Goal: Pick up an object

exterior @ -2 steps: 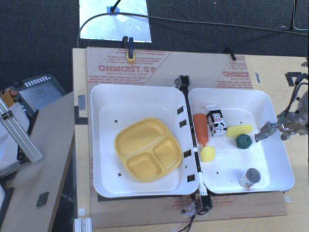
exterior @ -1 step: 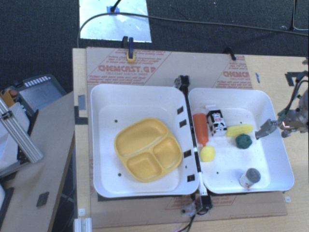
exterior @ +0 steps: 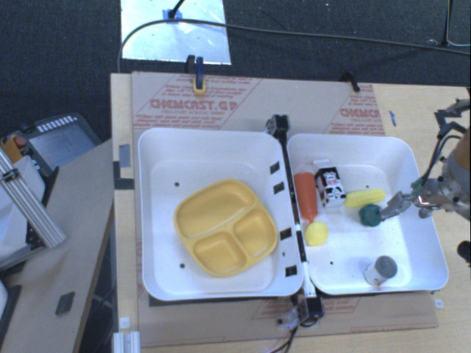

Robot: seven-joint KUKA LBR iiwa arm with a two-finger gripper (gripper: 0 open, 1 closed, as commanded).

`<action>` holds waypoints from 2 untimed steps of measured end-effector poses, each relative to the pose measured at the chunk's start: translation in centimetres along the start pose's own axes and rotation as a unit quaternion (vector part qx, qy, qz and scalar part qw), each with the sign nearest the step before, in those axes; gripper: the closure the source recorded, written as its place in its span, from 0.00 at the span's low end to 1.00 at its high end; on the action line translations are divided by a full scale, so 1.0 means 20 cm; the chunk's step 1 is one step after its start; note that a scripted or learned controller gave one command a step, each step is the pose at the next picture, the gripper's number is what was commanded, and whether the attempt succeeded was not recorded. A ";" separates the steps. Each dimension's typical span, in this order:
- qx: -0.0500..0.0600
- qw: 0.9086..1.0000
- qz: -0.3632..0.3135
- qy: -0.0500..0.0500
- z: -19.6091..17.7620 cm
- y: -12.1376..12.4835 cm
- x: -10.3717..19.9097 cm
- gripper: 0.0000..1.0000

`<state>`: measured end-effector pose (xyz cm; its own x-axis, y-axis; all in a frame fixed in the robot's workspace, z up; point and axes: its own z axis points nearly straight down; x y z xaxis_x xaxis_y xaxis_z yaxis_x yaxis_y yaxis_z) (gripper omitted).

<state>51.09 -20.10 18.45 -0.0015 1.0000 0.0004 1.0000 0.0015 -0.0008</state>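
A: Camera view, both bins logged. Left bin [exterior: 154,197] carries a yellow divided tray [exterior: 224,226], three compartments, nothing in them. Right bin [exterior: 423,219] carries the candidate objects.

B: List them, biggest down.

A: Orange carrot-shaped piece [exterior: 305,195] lying along the divider side. Yellow corn-like piece [exterior: 365,197] near mid-bin. Black-and-white block [exterior: 330,186] just beside the carrot piece. Round yellow lemon-like item [exterior: 316,234] below the carrot piece. Grey cup-like item [exterior: 382,269] near the front wall, well apart from the rest. Small dark green item [exterior: 369,215], just below the corn piece.

B: Gripper?

A: Gripper [exterior: 394,206] is inside the right bin, reaching in from the right wall, tip right at the dark green item. Cannot tell from this slant how the end effector is set, apart or together, and I cannot see the green item clearly held.

B: Step in hand, then?

A: Judgement: approach or grasp attempt on the green item. Nothing appears lifted; all objects look to rest on the bin floor.

B: Next move calls for?

A: Probably a firm closure centred on the green item, then a straight lift, keeping clear of the corn piece beside it. Small target, so slipping is a risk.
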 end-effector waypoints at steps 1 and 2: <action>0.001 1.000 0.000 0.000 0.23 -0.04 -0.01 0.00; 0.000 1.000 0.000 0.000 0.49 -0.04 0.00 0.00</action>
<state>50.30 -20.19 8.68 -0.0011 1.0000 0.0012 1.0000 0.0011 -0.0013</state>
